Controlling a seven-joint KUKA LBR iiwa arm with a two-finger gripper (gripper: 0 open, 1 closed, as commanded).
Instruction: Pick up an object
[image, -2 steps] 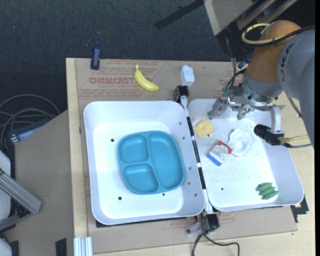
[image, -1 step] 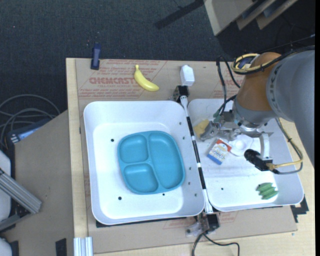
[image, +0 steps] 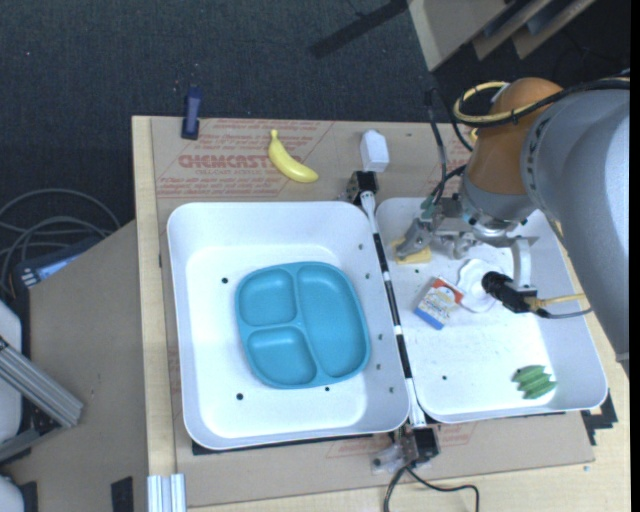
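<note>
Red-and-blue small packet (image: 437, 301) lies in the right bin (image: 570, 385), just below my claw (image: 452, 238). I cannot tell the claw's state. Left of that bin, a blue divided plate (image: 300, 324) rests.

1. We see two bins side by side on the bench (image: 160, 330), the left bin (image: 200, 260) touching the right bin (image: 580, 370) along one edge.
2. A divided plate (image: 300, 322) lies in the middle of the left bin.
3. In the right bin, a small packet (image: 437, 301) lies toward the left side, and a pea pod (image: 534, 381) lies near the front right corner.
4. Behind the left bin, a toy banana (image: 289, 160) rests on the bench.
</note>
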